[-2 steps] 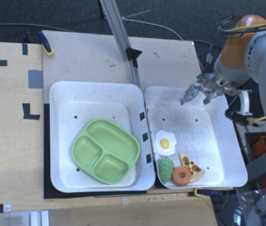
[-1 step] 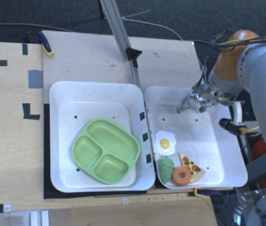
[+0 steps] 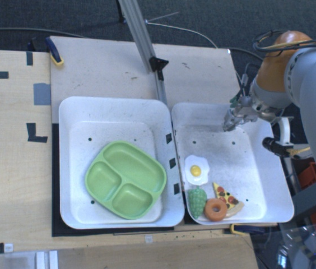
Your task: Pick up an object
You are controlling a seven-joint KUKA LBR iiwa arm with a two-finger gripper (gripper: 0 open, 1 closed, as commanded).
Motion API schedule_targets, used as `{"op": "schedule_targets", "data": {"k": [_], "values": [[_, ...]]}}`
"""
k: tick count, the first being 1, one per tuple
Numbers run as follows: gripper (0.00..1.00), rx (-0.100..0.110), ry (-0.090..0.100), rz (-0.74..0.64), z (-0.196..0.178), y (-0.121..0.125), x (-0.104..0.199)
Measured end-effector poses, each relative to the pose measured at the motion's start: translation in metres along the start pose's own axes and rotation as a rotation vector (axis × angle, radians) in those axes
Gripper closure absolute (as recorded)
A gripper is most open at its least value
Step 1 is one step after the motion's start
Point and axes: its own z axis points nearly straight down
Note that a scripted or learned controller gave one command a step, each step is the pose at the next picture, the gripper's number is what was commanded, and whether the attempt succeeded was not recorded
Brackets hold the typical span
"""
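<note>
Fingertips of the gripper [image 3: 232, 122] were too small to judge open or closed; it hung over the right bin's [image 3: 270, 203] 12 o'clock end. Toy food clustered at the bin's 7 o'clock: fried egg [image 3: 196, 171], donut [image 3: 215, 209], pizza slice [image 3: 226, 198], green vegetable [image 3: 197, 199]. Donut looked light, stiff; gripping across its ring seemed best.
</note>
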Motion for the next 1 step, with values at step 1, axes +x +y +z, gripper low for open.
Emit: {"op": "schedule_targets", "data": {"k": [1], "values": [[1.0,-0.006,0.0,0.002,-0.0565,0.0013,-0.0092]]}}
